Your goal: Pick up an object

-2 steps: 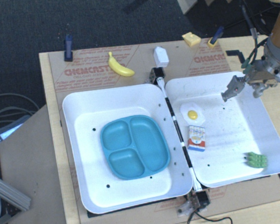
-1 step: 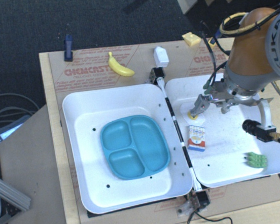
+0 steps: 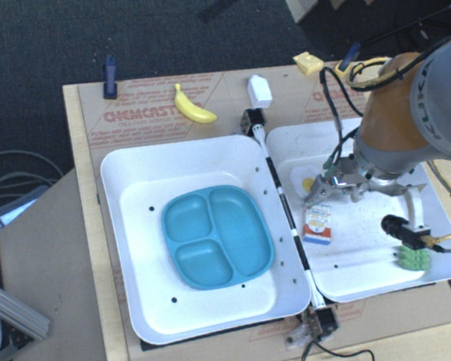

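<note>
Camera view has my gripper (image 3: 324,191) low in the right bin (image 3: 382,275), just above the small carton (image 3: 318,225). Can't tell its grip state. Looks like I'm mid-approach; next I'd drop onto the carton.

Red print on brown cardboard sheet (image 3: 144,104) lying on desk under bins: "CHEMCAST" legible at top left, between dark blue clip and yellow banana; smaller red lines above and below it too fine to read. Matching red print at top right of the sheet, partly covered by cables, not legible. Small card (image 3: 318,226) in right bin: white with red and blue patches, printing too small to read.
</note>
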Available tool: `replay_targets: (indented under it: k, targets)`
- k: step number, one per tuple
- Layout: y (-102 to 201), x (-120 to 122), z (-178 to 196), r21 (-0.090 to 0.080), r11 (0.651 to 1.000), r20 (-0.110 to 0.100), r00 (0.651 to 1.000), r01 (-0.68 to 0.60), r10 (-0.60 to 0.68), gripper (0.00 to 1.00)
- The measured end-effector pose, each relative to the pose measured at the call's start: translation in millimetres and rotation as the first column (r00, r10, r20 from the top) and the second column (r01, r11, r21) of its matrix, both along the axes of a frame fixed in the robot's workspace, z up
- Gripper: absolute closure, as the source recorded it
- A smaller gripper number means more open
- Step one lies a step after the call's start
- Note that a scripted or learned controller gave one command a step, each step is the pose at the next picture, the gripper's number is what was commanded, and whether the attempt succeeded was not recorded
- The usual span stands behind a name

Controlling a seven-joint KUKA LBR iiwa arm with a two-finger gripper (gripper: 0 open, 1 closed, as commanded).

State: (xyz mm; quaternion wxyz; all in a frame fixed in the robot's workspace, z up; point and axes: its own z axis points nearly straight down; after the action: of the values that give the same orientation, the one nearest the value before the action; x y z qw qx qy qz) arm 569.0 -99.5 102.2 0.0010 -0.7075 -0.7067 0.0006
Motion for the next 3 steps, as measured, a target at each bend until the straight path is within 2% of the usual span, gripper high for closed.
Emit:
replay_targets:
  k: [1,2,3]
  targets:
    - [7.4,-33.6,-12.9,-0.002,1.0,0.017,1.0,0.0,0.0,0.0]
    - [4.2,-52.3,-13.1,-0.001,1.0,0.017,1.0,0.0,0.0,0.0]
    - [4.7,-52.0,-3.2,-0.002,1.0,0.019,1.0,-0.001,0.001,1.0]
